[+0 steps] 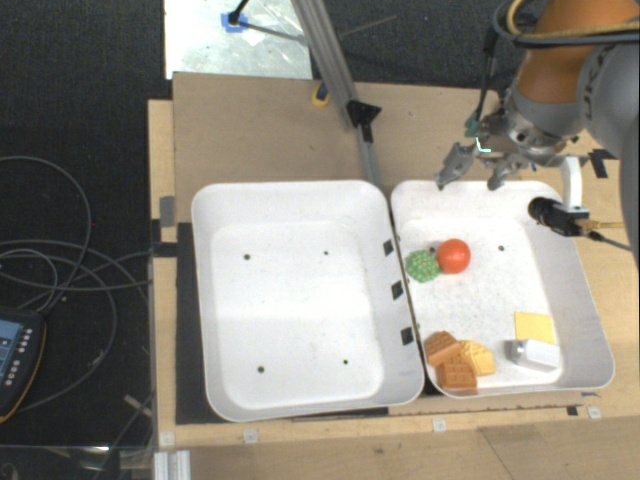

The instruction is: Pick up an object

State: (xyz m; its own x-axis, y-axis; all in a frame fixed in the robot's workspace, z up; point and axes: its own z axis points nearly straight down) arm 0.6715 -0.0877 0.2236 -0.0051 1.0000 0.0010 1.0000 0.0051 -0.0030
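Scene was evenly and brightly lit from overhead. The 2 white bins [300, 203] ran near blown-out, with little surface texture left. Shadows were soft and short: a faint one under the tomato [454, 256] and along the bin rims. A glossy sheet [240, 23] at the top showed glare. Dark carpet [80, 88] kept its weave detail. Focus was mildly soft overall, low resolution, no obvious motion blur or edge distortion.

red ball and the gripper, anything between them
Nothing: the camera view shows bare white bin floor between the red ball and the open gripper.
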